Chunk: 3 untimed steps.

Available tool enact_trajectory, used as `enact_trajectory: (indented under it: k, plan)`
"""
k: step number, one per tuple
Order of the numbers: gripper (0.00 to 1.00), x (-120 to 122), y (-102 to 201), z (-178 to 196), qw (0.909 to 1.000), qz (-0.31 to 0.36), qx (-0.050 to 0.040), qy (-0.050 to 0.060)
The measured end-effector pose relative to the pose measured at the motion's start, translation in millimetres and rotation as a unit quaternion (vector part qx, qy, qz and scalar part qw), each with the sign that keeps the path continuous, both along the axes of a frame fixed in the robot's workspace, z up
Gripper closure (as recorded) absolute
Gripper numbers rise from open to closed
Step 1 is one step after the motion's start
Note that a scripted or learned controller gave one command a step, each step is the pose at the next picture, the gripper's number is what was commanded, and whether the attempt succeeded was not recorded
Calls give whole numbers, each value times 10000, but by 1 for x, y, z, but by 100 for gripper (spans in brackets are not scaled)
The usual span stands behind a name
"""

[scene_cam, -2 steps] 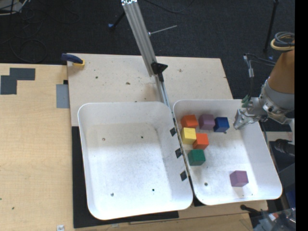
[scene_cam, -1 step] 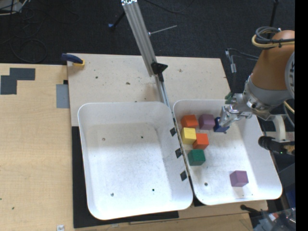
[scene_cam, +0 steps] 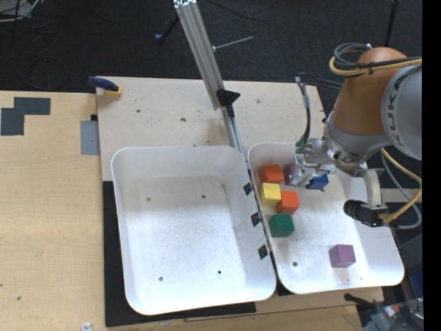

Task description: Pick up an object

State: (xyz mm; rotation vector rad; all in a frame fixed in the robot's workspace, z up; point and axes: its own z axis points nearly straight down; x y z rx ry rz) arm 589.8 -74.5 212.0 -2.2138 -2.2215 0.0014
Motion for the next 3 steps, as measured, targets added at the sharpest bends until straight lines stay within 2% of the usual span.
enact_trajectory:
  k: [1, 3]
  plan:
    - [100, 3, 47, -6, 10000, 0, -2, 3]
    - [100, 2, 138, 17, 10000, 4, -6, -12]
